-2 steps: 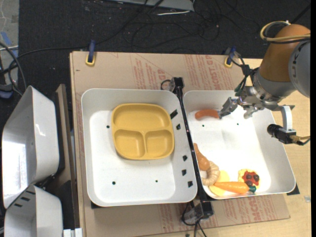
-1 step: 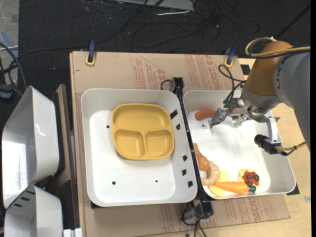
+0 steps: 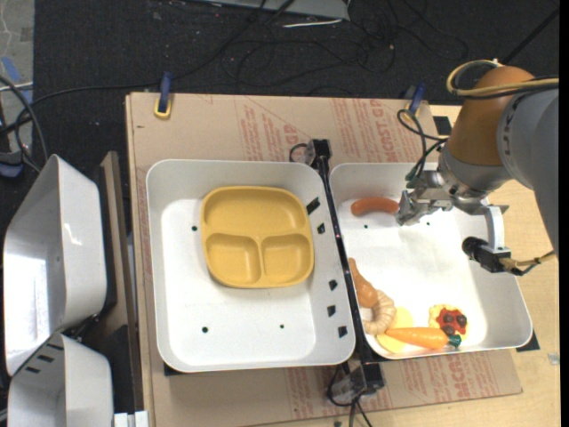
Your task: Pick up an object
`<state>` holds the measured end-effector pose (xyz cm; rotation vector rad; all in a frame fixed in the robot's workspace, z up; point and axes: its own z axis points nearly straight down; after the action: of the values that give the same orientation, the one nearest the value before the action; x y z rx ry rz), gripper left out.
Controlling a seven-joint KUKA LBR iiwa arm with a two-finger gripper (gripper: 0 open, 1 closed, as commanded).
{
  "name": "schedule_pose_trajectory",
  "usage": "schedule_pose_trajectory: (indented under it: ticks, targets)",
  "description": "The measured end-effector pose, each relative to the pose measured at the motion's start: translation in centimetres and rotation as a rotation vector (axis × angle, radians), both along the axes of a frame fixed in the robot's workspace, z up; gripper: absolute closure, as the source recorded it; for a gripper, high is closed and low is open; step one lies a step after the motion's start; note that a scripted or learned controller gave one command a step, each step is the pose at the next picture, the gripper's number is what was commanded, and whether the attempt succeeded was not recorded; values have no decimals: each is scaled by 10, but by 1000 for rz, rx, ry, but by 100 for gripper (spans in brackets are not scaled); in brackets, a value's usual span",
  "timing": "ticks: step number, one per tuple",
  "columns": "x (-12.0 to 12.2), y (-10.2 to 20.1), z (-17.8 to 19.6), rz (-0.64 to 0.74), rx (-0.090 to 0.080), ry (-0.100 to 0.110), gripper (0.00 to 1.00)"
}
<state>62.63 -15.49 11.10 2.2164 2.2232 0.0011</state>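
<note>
So from where I'm standing, the arm (image 3: 498,127) comes in from the right and its claw (image 3: 412,210) is down in the right bin (image 3: 453,256), near that bin's far-left corner. It sits just beside the right end of a small orange-red sausage (image 3: 374,206), maybe touching it. Can't tell whether the claw is spread or pinched from this angle, and I don't see anything between its fingers.

The sausage lies close to the bin's far wall, so little room there. The middle of the right bin is bare white floor, plenty of space. The rest of the toys crowd the near edge: a shrimp-like piece (image 3: 373,302), a carrot (image 3: 418,336) and a yellow thing with red and green bits (image 3: 449,320).

The left bin (image 3: 178,327) has a yellow divided plate (image 3: 258,236) in it, with open floor around. Both bins sit on a cardboard-covered worktop (image 3: 240,118).
</note>
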Motion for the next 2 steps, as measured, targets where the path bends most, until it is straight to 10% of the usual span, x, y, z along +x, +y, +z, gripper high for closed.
schedule_pose_trajectory:
  ticks: [2]
  targets:
    - [-8, 4, 95, 0, 0, -2, 100]
